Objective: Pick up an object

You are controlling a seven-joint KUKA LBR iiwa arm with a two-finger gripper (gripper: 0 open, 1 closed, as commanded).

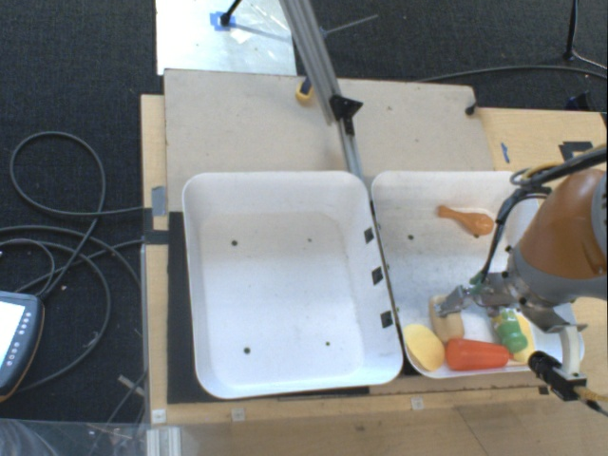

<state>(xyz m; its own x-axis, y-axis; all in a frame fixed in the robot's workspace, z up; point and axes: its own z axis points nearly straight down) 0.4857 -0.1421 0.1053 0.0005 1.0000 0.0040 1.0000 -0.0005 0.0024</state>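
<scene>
End effector above tan toy; right bin.

Dark carpet floor — black cables looping left; pale wooden bench.

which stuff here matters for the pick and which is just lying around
For the job:
end effector
right bin
toys in it: orange one, yellow one, red one, green one

Lying about:
left bin
cables
tablet
</scene>
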